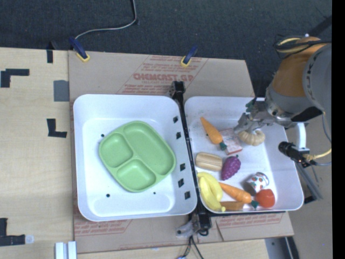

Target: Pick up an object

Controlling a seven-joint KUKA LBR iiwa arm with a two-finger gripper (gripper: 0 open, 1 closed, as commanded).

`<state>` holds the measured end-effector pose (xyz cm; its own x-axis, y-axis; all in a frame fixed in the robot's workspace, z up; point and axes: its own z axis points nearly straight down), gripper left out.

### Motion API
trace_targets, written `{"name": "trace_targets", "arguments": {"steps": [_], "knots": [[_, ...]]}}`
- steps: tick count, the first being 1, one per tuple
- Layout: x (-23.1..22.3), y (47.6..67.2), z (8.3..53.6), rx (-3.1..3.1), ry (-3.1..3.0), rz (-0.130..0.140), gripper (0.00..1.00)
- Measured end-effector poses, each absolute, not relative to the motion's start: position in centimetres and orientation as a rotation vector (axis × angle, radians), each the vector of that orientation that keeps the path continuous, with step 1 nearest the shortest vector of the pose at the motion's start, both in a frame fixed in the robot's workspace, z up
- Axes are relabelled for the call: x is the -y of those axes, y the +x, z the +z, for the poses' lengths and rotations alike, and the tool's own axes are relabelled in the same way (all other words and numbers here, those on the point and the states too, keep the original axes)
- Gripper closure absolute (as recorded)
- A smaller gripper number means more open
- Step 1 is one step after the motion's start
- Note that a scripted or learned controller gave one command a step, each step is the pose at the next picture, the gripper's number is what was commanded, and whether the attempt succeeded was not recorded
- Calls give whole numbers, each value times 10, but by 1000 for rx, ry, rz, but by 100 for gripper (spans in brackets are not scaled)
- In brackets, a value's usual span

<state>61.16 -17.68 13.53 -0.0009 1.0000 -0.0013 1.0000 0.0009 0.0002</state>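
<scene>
in the camera view the gripper (249, 124) hangs low at 2 o'clock in the right bin (294, 190), just beside a tan gourd-shaped toy (252, 137) and a pink-edged card (232, 142); how its pincer stands i cannot tell. toys crowd the bin's 6 o'clock edge. the left bin (86, 144) holds a green tray (137, 155).

Tan garlic bulb (252, 137) (right bin, upright)
</scene>
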Motion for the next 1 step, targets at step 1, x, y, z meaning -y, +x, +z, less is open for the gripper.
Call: {"name": "trace_targets", "arguments": {"steps": [1], "knots": [[113,612,194,-2225,2218,1,100]]}}
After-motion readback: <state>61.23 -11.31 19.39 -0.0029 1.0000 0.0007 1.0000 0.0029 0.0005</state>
